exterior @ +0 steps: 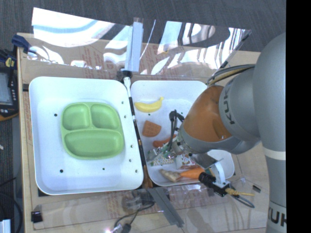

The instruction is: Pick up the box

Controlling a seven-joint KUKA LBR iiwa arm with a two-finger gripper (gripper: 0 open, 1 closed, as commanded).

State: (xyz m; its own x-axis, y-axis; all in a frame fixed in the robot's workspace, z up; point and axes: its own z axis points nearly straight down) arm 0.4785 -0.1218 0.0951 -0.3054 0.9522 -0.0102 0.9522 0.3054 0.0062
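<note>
Lying in the lower middle of the right bin [190,93], the box [162,155] shows as a small printed, multicoloured shape, partly covered by the wrist of the arm [214,121]. How much of it is hidden cannot be told. The gripper [173,132] hangs just above and slightly right of the box, its dark metal reaching down beside a red-orange piece [160,142]. Whether the gripper is spread or pressed together cannot be told from this angle, and nothing shows as pinched in it.

Crowding the box from below, a pale bread-like piece [168,175] and a carrot [192,173] lie along the bin's near edge. An orange wedge [151,128] sits above the box near the bin's left wall, and a banana [148,105] lies further up toward the far edge. Bare white floor remains along the top of this bin, to the right of the banana.

To the left, past the dark strip [134,125] where the two rims meet, the left bin [43,130] holds a green divided plate [92,130] near its centre, with open white floor on all sides of it.
</note>
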